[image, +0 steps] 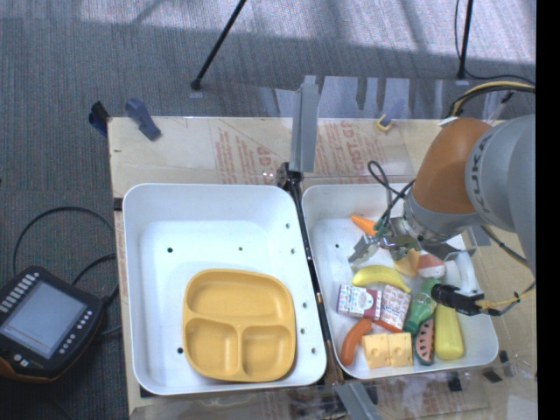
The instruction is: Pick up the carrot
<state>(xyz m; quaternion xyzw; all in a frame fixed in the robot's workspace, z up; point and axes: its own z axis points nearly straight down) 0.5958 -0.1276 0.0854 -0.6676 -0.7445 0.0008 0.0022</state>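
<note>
So the carrot [362, 223] is sitting in the right bin [325, 201], up near the back, just a small orange piece poking out with its tip angled toward the back left. The hand [374, 245] is right beside it, a bit toward the front, low over the bin. Its fingers look spread apart and nothing is between them. Just in front of the hand there's a banana [380, 276], then a couple of little cartons [374, 303], cheese [387, 350] and a watermelon slice [425, 342]. The left bin [157, 217] has a yellow divided plate [238, 325] in it.
</note>
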